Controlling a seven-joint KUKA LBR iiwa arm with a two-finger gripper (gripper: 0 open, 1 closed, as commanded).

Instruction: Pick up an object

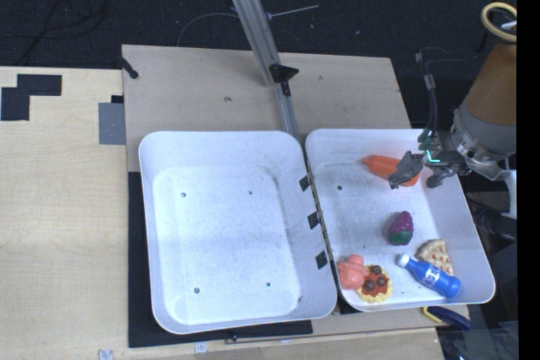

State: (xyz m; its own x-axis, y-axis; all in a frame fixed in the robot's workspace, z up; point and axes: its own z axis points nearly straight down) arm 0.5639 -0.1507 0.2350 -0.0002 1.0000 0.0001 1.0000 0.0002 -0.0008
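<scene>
Blue bottle (431, 276): lies on its side at the near right corner of the right bin (363, 206), white cap pointing left and far.
Waffle piece (435, 253): tan, just beyond the bottle, touching or nearly touching it, close to the bin's right wall.
Tart (375, 285): yellow with dark berries, at the near edge of the right bin, left of the bottle.
Pink toy (352, 271): just left of and touching the tart, near the divide between the bins.
Purple and green toy (401, 227): stands alone in the middle of the right bin, well apart from the near cluster.
Orange carrot-like toy (390, 166): lies at the far side of the right bin; its right end sits at the gripper's fingers.
Gripper (412, 170): low over the far right of the right bin, dark fingers spread on either side of the orange toy's right end; whether they actually clamp it cannot be told.
Arm (494, 101): comes in from the right, orange band above the wrist.
Left bin (224, 228): white, beside the right bin.
Metal rail (257, 21): slants away at the far side of the bench.
</scene>
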